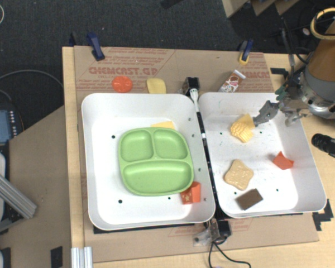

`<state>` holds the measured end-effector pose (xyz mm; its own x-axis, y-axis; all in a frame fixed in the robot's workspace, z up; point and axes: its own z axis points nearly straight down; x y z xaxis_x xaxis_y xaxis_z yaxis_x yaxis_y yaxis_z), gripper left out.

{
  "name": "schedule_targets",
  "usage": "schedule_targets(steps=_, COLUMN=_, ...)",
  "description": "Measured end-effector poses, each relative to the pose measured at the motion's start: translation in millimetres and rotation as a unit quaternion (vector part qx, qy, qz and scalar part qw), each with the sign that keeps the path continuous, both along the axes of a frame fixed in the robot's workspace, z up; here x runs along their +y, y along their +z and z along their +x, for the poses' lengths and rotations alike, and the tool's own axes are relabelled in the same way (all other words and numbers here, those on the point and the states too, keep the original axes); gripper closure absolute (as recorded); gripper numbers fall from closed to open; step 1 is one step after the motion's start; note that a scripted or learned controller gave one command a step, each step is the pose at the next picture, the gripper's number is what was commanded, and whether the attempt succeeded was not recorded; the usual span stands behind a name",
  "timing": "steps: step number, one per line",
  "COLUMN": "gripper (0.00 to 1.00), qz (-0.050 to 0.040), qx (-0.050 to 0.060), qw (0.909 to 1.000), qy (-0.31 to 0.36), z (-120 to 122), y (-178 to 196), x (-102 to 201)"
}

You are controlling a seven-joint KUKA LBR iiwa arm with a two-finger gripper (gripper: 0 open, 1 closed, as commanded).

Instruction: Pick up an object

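Currently, left bin (pixel 95 149): green divided plate (pixel 155 162), yellow piece (pixel 164 125) tucked behind it, orange block (pixel 192 194) at its near right corner. Right bin (pixel 301 188): yellow corn-like piece (pixel 242 129), tan toast-shaped item (pixel 238 175), brown square (pixel 249 199), red-orange block (pixel 283 161). End effector (pixel 266 112) just beside the corn-like piece; whether open or closed cannot be told.

I see a yellow corn-like piece (pixel 242 129) lying tilted in the right bin (pixel 307 200), far-left part. Nearer sit a tan toast-shaped piece (pixel 238 175), a flat brown block (pixel 249 199) and, to the right, an orange-red wedge (pixel 283 161).
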<state>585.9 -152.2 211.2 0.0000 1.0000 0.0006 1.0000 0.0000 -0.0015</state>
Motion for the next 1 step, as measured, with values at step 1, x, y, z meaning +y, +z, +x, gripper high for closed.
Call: schedule_targets(steps=1, gripper=0.00, qz=-0.0004, qx=0.004, qw=1.0000, qy=-0.005, z=-70.5, y=-41.5, x=-71.7)
